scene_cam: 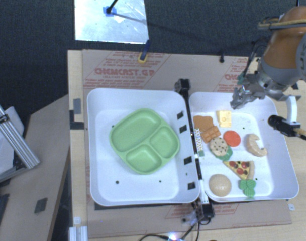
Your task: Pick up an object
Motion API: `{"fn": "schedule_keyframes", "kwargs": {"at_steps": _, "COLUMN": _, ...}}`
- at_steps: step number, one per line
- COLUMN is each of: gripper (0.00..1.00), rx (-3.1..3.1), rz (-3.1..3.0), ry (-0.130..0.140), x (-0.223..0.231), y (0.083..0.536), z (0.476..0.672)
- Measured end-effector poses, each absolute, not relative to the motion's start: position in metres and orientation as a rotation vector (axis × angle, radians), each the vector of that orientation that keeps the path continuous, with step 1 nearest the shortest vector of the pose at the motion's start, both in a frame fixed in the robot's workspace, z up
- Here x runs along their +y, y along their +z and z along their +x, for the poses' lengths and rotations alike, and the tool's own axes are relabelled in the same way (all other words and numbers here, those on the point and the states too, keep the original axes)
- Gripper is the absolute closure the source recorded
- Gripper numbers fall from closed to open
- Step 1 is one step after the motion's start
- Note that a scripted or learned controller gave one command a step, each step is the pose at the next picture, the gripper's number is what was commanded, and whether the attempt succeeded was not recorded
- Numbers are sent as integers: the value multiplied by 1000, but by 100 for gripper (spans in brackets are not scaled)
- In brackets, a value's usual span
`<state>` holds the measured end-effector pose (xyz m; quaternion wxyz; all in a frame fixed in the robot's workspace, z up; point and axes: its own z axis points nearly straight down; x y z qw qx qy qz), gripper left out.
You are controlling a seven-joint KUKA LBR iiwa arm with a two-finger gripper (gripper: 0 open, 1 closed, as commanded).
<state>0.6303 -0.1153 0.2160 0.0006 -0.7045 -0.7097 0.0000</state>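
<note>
- Gripper [238,100]: I see it hovering over the far edge of the right bin [281,157]; whether it is spread or pressed together I cannot tell, and nothing shows between its tips.
- Candidate objects, all in the right bin: a cheese square [224,118] nearest the gripper at the far edge; a waffle piece [207,127] beside it; a red tomato slice [232,138]; a cookie [219,146]; a bitten doughnut piece [255,145]; a pizza slice [240,168]; a bread roll [220,185] and green leaf [248,187] at the near edge.
- Left bin [100,149]: holds a green divided plate [144,141].
- Advice: I would descend on the cheese square, centring over it and clear of the waffle piece, since the pieces lie close together.
</note>
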Motion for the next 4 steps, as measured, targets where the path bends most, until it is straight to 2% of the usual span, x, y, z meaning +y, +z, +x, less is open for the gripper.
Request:
{"fn": "schedule_keyframes", "kwargs": {"at_steps": 1, "gripper": 100, "rx": -2228, "rz": -2214, "ry": 0, "x": -75, "y": 223, "z": 611}}
{"fn": "schedule_keyframes", "kwargs": {"at_steps": 3, "gripper": 100, "rx": -2230, "rz": -2210, "ry": -2, "x": 36, "y": 236, "z": 575}}
{"fn": "schedule_keyframes", "kwargs": {"at_steps": 4, "gripper": 100, "rx": -2227, "rz": -2215, "ry": 1, "x": 68, "y": 226, "z": 555}}
